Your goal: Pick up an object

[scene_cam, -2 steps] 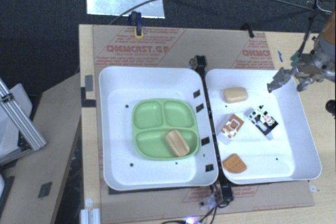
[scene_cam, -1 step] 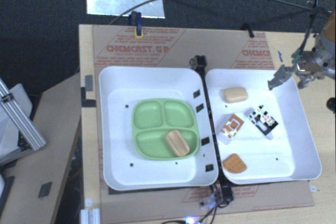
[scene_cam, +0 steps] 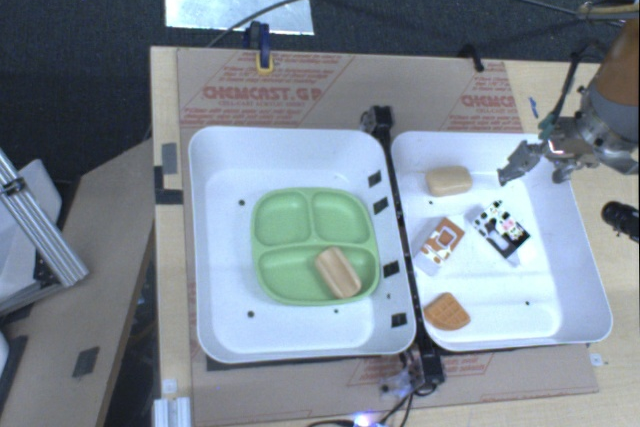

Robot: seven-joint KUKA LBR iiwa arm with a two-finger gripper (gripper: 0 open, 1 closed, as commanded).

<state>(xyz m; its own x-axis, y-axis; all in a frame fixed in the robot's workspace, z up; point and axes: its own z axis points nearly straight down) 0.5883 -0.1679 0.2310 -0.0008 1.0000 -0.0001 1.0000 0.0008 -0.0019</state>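
While the left bin (scene_cam: 225, 215) holds a green divided plate (scene_cam: 300, 245) with a tan bread-like piece (scene_cam: 338, 272) in its near-right compartment, the right bin (scene_cam: 570, 310) holds a beige bun (scene_cam: 449, 181), a small carton (scene_cam: 441, 244), an orange waffle-like piece (scene_cam: 446, 313) and a black-and-white toy (scene_cam: 501, 230). Gripper (scene_cam: 535, 163): far right, above the bin, grasping nothing; finger state undetermined.

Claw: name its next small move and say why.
Probably a short move left and down toward the tan block. The claw hovers over the upper right part of the right bin, with nothing between its fingers, and that block is the nearest item and lies apart from the others.
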